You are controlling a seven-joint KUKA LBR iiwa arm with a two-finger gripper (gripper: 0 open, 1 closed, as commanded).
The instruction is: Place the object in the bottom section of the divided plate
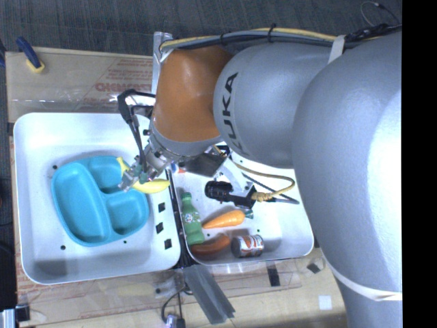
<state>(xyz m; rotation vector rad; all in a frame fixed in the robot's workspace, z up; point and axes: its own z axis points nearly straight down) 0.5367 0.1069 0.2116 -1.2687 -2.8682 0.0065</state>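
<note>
- End effector sits over the right rim of the divided plate. Its fingers are pinched narrow on a banana, w/ yellow poking out on both sides of the tips.
- Banana lies roughly crosswise. Its longer end sticks out right past the plate edge toward the wall btwn the bins, and its short end is over the plate.
- It's about level w/ the ridge that splits the plate's two smaller right-hand compartments. Can't tell if it touches the plate or hangs just above.
- Plate is blue w/ 3 sections: one big one on the left, two small ones on the right. It rests in the left bin, a bit right of centre.
- Arm comes in from the right, grey w/ an orange band, and covers much of the right bin.
- In the right bin, a green bottle lies along the left wall.
- A carrot lies just beside the bottle.
- A can lies on its side below the carrot, near the front wall.
- A reddish-brown item sits btwn the bottle's lower end and the can. Can't make out what it is.
- Tabletop shows pale behind the left bin, w/ a small blue clip near its far left corner.
</note>
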